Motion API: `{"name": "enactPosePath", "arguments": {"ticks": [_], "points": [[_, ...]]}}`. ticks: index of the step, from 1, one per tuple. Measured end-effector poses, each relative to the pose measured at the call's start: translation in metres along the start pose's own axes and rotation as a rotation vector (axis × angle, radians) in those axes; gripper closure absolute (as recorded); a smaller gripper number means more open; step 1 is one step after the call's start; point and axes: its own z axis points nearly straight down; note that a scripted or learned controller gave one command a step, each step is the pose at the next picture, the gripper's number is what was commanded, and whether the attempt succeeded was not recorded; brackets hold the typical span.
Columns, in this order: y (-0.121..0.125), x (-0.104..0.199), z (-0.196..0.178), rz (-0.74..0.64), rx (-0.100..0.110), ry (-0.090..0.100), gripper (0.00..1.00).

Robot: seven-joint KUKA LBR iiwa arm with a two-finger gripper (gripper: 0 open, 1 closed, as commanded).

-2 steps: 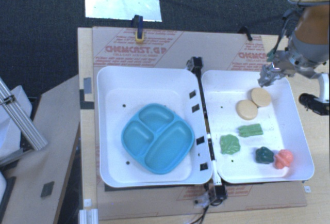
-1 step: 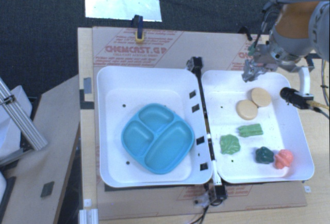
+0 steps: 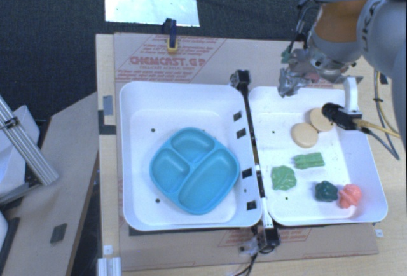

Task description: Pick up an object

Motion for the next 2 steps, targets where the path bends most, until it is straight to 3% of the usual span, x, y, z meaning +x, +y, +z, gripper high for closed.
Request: {"name": "enactPosePath", "arguments": {"ticks": [2], "points": [[0.000, 0.105, 0.021, 0.000, 0.001, 0.000, 1.00]]}}
